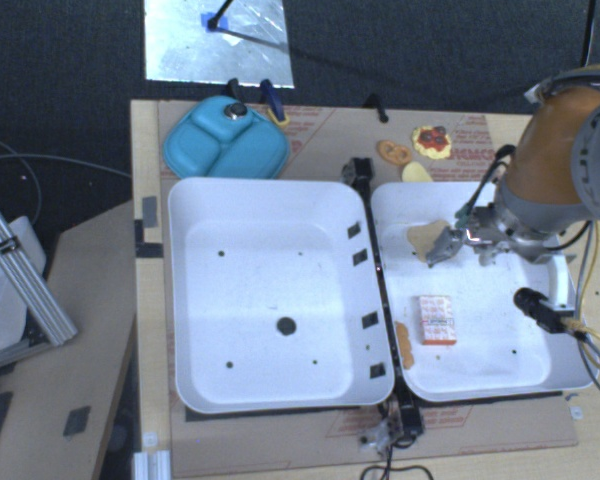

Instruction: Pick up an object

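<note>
My gripper (443,249) hangs low over the back part of the right bin (500,373), reaching in from the right. Its tip is right beside a flat tan piece (423,236) that lies near the bin's back left; I cannot tell whether they touch. A small white and red box (436,320) lies in the middle of the same bin, in front of the gripper. A thin brown item (403,345) rests against that bin's left wall.
The left bin (195,268) holds one small dark round thing (286,326). Behind the bins on the bench lie a blue lidded container (226,140) and toy food pieces (432,141), (393,151), (416,172). A foil sheet (218,26) lies further back.
</note>
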Available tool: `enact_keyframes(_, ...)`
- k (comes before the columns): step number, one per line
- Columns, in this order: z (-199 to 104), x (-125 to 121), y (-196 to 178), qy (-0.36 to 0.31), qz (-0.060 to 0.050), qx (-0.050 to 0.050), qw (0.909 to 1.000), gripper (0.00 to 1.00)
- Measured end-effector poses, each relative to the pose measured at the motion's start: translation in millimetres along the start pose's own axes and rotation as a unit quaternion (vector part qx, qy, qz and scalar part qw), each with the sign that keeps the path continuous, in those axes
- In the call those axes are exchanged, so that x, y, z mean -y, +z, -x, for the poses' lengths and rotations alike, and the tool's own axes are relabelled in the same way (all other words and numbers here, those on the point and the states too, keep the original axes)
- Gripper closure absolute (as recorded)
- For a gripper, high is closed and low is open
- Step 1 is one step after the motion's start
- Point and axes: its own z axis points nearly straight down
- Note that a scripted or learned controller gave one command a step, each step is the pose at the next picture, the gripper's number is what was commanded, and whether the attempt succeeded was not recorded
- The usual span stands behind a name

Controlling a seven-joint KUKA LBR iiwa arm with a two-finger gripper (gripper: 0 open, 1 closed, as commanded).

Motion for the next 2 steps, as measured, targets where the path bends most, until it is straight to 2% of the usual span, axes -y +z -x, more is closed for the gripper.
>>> enact_keyframes(1, -48, 28, -141, -0.008, 0.009, -0.001, 0.9999, 0.00)
enact_keyframes(2, -193, 34, -106, -0.007, 0.002, -0.003, 1.0000, 0.00)
